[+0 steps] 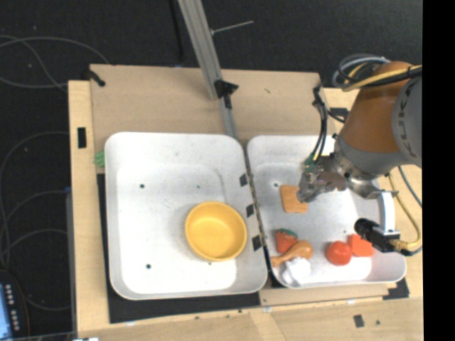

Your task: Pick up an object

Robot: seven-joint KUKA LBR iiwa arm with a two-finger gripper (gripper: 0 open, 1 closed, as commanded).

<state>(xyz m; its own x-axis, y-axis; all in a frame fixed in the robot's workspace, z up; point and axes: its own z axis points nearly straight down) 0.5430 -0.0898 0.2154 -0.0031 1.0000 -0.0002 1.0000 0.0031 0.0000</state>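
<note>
Orange block (292,199) just beneath the hand (308,187), grip state impossible to tell, no legible writing anywhere.

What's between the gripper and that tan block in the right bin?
Nothing visible. The gripper sits right at the upper right edge of the tan block in the right bin. The other items, a red ball and an orange toy, lie nearer the bin's front edge, apart from the block.
</note>
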